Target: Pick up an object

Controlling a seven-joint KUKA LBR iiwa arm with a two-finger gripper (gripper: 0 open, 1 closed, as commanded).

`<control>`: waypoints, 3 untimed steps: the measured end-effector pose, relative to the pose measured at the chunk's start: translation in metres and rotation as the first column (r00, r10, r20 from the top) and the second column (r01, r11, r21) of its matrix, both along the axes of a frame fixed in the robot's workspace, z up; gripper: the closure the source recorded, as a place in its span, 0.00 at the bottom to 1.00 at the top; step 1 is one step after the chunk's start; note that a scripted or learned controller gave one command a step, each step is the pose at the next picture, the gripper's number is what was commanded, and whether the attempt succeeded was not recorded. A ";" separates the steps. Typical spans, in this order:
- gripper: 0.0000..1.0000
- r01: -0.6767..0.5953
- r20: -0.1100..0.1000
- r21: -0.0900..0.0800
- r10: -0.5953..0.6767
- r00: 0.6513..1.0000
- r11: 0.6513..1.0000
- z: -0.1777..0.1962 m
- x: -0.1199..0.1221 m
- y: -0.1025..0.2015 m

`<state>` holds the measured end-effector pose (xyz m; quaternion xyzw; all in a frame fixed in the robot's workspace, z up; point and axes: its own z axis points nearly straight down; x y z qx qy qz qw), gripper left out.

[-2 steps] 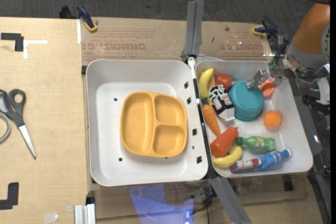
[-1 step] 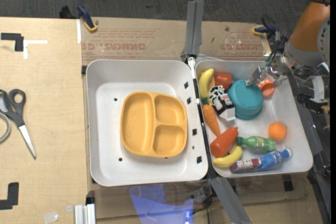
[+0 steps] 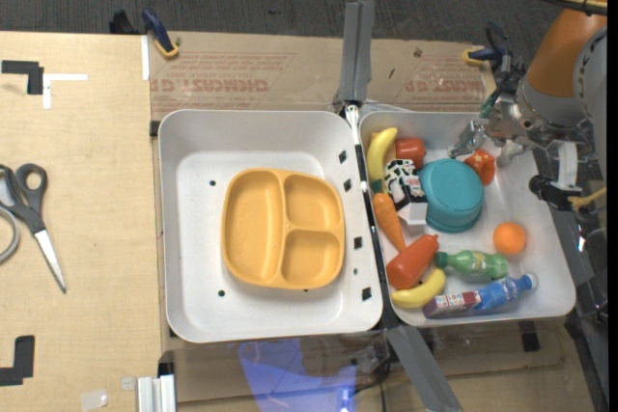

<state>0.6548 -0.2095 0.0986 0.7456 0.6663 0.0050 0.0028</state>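
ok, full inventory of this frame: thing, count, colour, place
bins: 2, white, side by side on the bench
divided plate: 1, orange-yellow, left bin
bananas: 2, yellow, right bin, one at far left corner, one at near edge
teal round container: 1, right bin centre
orange ball: 1, right bin, right side
carrot: 1, orange, right bin, left side
green bottle: 1, right bin, near side
blue bottle: 1, right bin, near edge
scissors: 1, grey, bench far left
gripper: 1, metallic, over right bin's far right corner

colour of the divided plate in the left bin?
Yellow-orange, plain. The divided plate shows clearly in the camera view.
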 end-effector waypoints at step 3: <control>1.00 0.128 -0.013 -0.003 -0.128 0.992 0.992 0.131 0.004 0.129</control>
